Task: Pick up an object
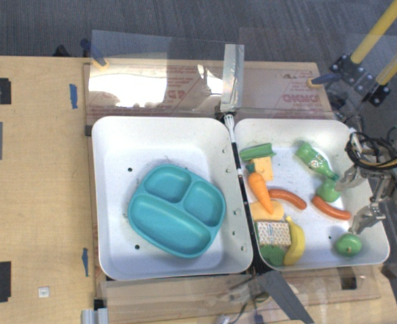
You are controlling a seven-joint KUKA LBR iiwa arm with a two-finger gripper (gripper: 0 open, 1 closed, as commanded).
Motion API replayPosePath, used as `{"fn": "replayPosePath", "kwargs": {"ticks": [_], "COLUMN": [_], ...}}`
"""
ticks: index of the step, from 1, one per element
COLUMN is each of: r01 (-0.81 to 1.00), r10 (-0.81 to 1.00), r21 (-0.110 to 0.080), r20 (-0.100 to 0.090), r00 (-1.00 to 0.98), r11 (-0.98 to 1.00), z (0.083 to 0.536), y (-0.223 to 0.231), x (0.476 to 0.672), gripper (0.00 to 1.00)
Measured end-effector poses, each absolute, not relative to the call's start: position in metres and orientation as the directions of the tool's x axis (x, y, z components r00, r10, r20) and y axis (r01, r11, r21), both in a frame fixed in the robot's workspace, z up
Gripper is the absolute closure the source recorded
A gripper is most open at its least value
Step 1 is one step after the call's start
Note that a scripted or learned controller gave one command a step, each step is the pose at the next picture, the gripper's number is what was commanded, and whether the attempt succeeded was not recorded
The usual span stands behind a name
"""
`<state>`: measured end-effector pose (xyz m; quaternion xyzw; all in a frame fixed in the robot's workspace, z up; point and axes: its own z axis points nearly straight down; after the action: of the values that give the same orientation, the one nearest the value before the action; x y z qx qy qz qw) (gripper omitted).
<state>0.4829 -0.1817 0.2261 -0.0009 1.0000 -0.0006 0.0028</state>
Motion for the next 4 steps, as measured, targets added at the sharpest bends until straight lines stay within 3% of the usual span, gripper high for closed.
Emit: {"fn": "replayPosePath", "kwargs": {"ticks": [1, 2, 3, 4], "r01": [-0.042, 0.003, 0.144, 0.159], "r10": [-0.042, 0.003, 0.144, 0.159], "r21": [-0.005, 0.0, 0.0, -0.001], "r20": [-0.013, -0.015, -0.007, 0.008], "r00": [-0.999, -1.0, -0.99, -0.987], "r11": [0.999, 1.0, 0.99, 0.987], "z": [0.09, 0.09, 0.094, 0.089], "y": [-0.176, -0.108, -0.102, -0.106], "x": [0.499, 0.514, 0.577, 0.651], "gripper": [0.0, 0.0, 0.0, 0.0]}}
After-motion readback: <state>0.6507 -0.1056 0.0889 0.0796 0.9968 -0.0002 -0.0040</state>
